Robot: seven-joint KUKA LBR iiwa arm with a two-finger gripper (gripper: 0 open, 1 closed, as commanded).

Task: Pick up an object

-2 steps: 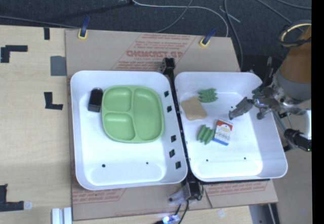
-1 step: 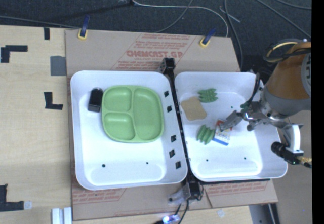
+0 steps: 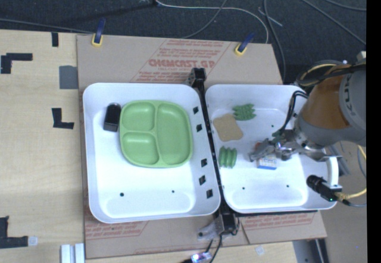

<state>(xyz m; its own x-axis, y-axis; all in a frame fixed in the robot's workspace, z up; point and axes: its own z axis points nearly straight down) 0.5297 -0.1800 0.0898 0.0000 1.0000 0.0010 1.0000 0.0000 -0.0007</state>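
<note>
While I look down on the bench, I see the right bin (image 3: 280,199) has bare white floor along its near edge, and the left bin (image 3: 143,205) is open along its near side too. The arm (image 3: 333,107) reaches in from the right, orange band up, wrist low over the right bin. The gripper (image 3: 269,150) sits right over a small white and blue object (image 3: 268,163), probably touching it; the view is too blurred for me to tell whether the fingers are spread or closed. Left of it lie a tan piece (image 3: 227,128), a green ridged piece (image 3: 228,156) and, farther back, a green leafy piece (image 3: 243,112). In the left bin sit a green divided plate (image 3: 156,133) and a black block (image 3: 112,117).
</note>
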